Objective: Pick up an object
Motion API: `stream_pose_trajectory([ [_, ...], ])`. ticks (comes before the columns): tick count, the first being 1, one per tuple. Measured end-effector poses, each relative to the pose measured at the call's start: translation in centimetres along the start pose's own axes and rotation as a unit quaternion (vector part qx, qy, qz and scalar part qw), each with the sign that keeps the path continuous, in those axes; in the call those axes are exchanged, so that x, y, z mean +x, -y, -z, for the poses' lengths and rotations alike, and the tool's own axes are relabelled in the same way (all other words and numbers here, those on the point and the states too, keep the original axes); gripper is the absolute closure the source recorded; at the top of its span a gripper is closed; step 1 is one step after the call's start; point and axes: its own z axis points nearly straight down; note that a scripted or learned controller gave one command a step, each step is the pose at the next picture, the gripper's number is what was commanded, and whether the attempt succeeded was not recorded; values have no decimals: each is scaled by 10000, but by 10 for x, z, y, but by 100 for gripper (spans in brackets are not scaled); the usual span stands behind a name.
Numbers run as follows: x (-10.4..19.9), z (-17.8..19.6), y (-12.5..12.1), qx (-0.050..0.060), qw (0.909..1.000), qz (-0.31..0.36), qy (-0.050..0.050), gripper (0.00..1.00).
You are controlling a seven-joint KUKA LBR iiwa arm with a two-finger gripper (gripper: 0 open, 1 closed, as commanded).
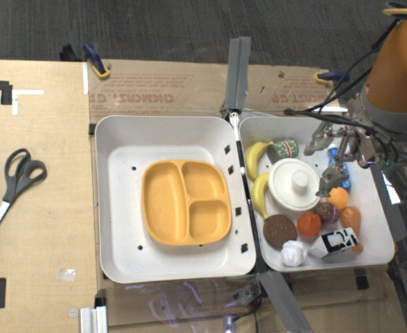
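The gripper [333,175] hangs low over the right bin [380,207], its metal fingers pointing down and toward the bin's middle. From this slanted view I cannot tell how the fingers stand, and nothing is visibly caught between them, so I would not call anything held.

The task names no particular object, so the question is what lies nearest the tips. Just below them — toward the near rim of the bin — sits a small orange ball [339,198], and beside that a dark purple ball [326,211]. These two look like the closest candidates: the orange ball lies almost directly under the fingertips, touching or nearly touching them as seen from here. To the gripper's left, just beside it, stands a white lidded pot [293,184], round and knobbed, with no long axis to speak of. Further left of the pot lie two bananas [257,175], their length running roughly along the bin's dividing wall.

A blue object [343,159] shows partly behind the fingers, too hidden to name.

My judgement — the coming move turns on a short straight descent onto the orange ball, with the pot's rim crowding the left finger's path.
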Motion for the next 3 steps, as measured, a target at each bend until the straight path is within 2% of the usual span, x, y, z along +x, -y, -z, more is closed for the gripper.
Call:
stream_pose_trajectory([
  [1, 70, -122, 14, -2, 10000, 66, -9, 0],
  [2, 42, -170, 3, 0, 9999, 119, 2, 0],
  [3, 25, -169, 87, 0, 9998, 179, 4, 0],
])
